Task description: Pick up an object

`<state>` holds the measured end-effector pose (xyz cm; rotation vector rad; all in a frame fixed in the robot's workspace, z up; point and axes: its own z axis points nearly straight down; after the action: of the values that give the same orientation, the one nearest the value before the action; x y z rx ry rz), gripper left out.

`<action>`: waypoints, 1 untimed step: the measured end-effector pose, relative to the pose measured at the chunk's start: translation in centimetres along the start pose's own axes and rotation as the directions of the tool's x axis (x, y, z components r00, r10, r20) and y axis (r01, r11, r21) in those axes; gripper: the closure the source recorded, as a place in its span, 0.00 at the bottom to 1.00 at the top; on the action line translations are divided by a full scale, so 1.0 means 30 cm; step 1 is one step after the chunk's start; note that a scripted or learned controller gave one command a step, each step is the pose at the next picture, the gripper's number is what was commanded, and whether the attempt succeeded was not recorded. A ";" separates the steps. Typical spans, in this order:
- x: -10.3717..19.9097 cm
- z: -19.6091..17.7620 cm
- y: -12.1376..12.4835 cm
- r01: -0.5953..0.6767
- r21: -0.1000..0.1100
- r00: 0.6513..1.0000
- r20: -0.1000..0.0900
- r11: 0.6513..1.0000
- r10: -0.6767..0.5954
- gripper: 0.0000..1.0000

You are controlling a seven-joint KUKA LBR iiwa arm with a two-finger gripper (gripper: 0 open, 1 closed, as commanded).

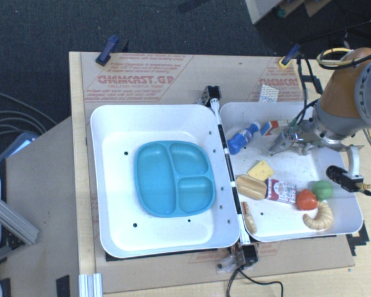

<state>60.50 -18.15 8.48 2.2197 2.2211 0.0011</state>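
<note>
Hand (284, 142) hangs low in the right bin (352, 224), fingers spread, gripping nothing. Blue bottle (242, 138) lies just left of it, probably the target; yellow block (260, 169) and hot dog (251, 187) sit nearer the camera.

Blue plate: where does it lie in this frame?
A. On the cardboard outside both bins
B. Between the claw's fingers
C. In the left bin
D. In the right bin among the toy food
C: the blue plate lies flat in the middle of the left bin, apart from the toy food in the right bin and from the claw.
</note>
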 end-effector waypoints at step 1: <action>0.145 0.012 0.107 -0.011 0.032 1.000 0.003 0.999 0.010 0.00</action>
<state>63.70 -13.78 8.13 2.2462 2.2241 -0.0377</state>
